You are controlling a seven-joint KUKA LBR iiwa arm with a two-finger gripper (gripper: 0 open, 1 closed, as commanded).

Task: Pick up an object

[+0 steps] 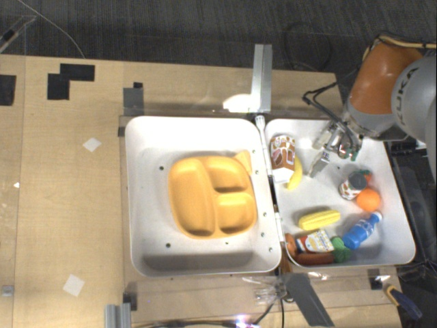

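Ketchup-type bottle [315,243] lies at front edge of right bin [399,214], w/ blue bottle [361,230] and yellow corn-like piece [319,219] near it. Left bin [147,183] holds a yellow divided tray [210,195]. Gripper [326,157] hangs over right bin's back part, fingers apart, nothing btwn them; banana [295,174] just beside its tips.

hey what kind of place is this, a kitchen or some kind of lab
Probably a robotics lab, not a kitchen: a robot arm reaches over two white bins, the food looks like toys, and cables run along the bench.

glossy plastic bins [140,203] (matt wooden bench [61,203])
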